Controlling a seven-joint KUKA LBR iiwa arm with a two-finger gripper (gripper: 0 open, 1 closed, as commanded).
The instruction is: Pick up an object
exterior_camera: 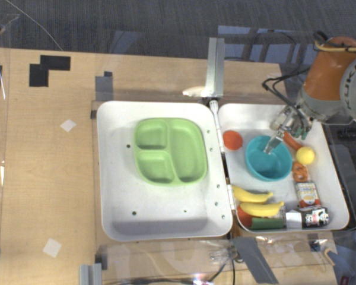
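Observation:
My gripper (277, 140) hangs over the right bin (338, 203), its fingers pointing down into the teal bowl (267, 162). Nothing shows between the fingers. Around the bowl lie a red-orange ball (232, 139), an orange carrot-like piece (293, 141), a yellow lemon (305, 155) and a small orange item (299, 172). Two bananas (258, 201) lie at the bin's front, with a green item (267, 222), a small can (307, 192) and a black-and-white bottle (308, 218) beside them.
The left bin (115, 212) holds a green divided plate (169, 151). A metal post (216, 70) stands behind the seam between the bins. Cables (282, 82) trail behind the arm at the right.

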